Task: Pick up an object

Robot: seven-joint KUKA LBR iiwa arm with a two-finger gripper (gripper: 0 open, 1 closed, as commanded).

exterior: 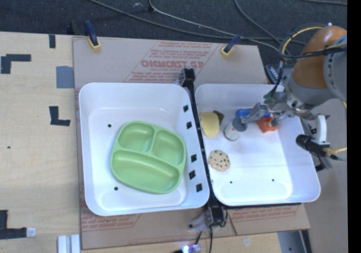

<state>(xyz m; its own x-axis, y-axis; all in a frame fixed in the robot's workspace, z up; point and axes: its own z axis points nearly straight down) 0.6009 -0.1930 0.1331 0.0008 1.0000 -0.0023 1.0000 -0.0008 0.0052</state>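
The grey arm with its orange band reached in from the right, and its two-finger gripper hung low over the right-hand shallow white bin, near that bin's upper left part. How wide the jaws stood could not be told, for the tip was small and blurred, and nothing could be seen held between them. A small blue piece sat on the gripper just behind the jaws, and a small red-orange block showed further back along it, toward the arm; whether that block belonged to the tool or lay in the bin could not be told. Just to the left of the jaws, close against the black divider between the bins, lay a pale yellow rounded object. Below the jaws and a little to their left, apart from them, a round tan cookie with dark specks lay flat on the bin floor. Well to the left of the jaws, across the divider, a light green sectioned plastic plate rested in the left-hand white bin.
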